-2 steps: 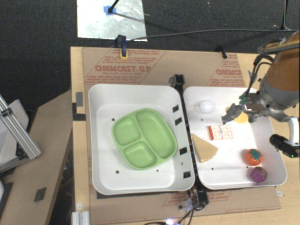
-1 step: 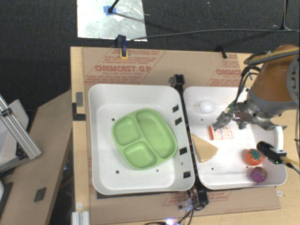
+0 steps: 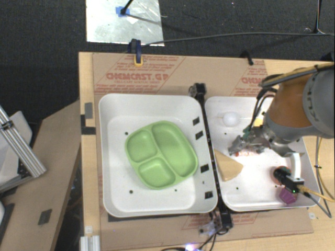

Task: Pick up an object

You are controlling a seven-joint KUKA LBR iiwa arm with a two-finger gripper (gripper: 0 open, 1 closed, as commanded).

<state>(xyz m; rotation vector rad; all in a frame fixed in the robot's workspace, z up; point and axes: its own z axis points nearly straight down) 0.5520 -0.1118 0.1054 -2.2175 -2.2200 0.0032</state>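
In the right bin (image 3: 251, 200), my gripper (image 3: 242, 146) hangs low over the floor near the middle. A tan wedge-shaped piece (image 3: 228, 168) lies just below and left of it, close to the bin's left wall. A small white ball (image 3: 230, 119) rests toward the far left of the same bin, above the gripper. A small purple object (image 3: 287, 195) sits at the near right corner. Nothing is visibly held by the gripper.
The left bin (image 3: 112, 140) holds a green divided plate (image 3: 160, 154) with three compartments. A black divider (image 3: 205, 145) with clips runs between the bins. The arm's grey body and orange band (image 3: 296, 109) cover the right bin's far right part.
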